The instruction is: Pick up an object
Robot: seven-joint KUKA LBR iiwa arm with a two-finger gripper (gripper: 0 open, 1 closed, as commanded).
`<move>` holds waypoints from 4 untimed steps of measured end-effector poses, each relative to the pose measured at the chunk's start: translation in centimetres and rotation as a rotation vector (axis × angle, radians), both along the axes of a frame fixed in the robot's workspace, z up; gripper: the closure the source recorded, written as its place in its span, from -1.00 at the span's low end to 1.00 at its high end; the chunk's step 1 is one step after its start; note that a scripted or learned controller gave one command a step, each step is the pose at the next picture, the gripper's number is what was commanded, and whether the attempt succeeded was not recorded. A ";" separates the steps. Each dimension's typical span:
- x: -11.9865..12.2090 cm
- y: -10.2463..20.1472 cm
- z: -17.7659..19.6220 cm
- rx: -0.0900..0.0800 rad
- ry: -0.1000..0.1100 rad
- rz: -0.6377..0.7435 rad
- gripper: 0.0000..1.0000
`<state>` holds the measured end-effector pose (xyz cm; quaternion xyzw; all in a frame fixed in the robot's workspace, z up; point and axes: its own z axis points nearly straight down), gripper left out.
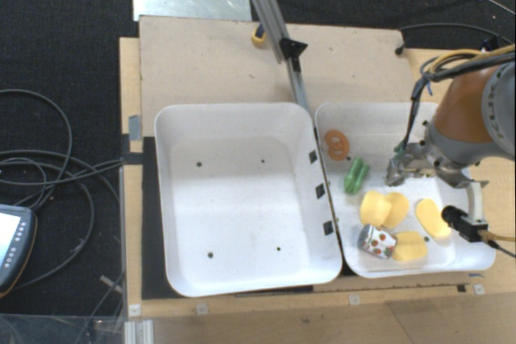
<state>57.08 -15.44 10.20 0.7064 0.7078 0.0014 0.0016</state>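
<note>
Bins: your left bin point(234, 197), smooth white plastic, offers wide room. Right bin point(379, 121) crowds glossy yellow pieces point(385, 208), a green pod point(355, 175), an orange ring point(337, 144). Gripper point(399, 173) above them, grip unreadable.

- The left bin point(234, 197) lay bare, giving a hand open room across its whole floor.
- The right bin point(379, 121) was crowded: a pretzel point(337, 143), a green piece point(355, 175), yellow pieces point(384, 208) and a patterned cup point(376, 241) sat close together.
- The arm point(468, 121) hung over that bin's right half.
- A slanted grey pole point(270, 8) crossed the worktop point(210, 60) behind the bins.
</note>
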 end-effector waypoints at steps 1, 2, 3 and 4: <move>0.7 -0.7 6.1 -0.002 -0.004 0.002 1.00; 0.8 -1.6 12.2 -0.003 -0.004 0.003 1.00; 0.9 -1.6 16.3 -0.002 -0.002 0.004 1.00; 2.6 4.6 15.7 0.002 0.001 0.009 1.00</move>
